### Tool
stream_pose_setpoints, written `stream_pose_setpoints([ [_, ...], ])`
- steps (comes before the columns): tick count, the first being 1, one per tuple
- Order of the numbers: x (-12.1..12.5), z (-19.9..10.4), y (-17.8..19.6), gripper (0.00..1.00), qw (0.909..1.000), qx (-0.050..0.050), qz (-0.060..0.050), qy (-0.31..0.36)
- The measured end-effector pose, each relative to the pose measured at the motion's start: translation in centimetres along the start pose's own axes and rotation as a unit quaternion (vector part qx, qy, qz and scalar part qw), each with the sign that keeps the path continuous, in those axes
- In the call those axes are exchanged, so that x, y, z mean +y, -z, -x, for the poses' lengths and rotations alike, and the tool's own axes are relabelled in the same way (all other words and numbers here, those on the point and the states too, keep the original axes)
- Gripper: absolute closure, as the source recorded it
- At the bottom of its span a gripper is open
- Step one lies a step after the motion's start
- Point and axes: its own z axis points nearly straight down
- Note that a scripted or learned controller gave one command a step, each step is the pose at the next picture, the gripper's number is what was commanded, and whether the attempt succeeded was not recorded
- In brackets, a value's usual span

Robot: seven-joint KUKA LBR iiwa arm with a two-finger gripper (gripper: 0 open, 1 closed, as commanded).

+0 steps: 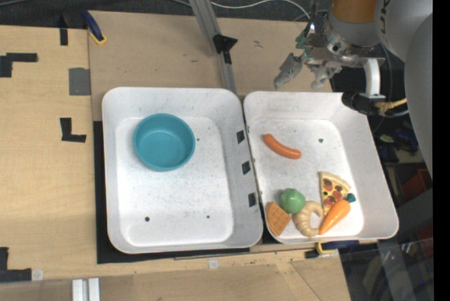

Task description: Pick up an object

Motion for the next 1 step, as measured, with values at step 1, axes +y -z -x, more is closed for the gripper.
stream_pose_setpoints([
  [1, 0.0, 0.01, 0.0, 0.0, 1.0, 0.0, 0.0, 0.0],
])
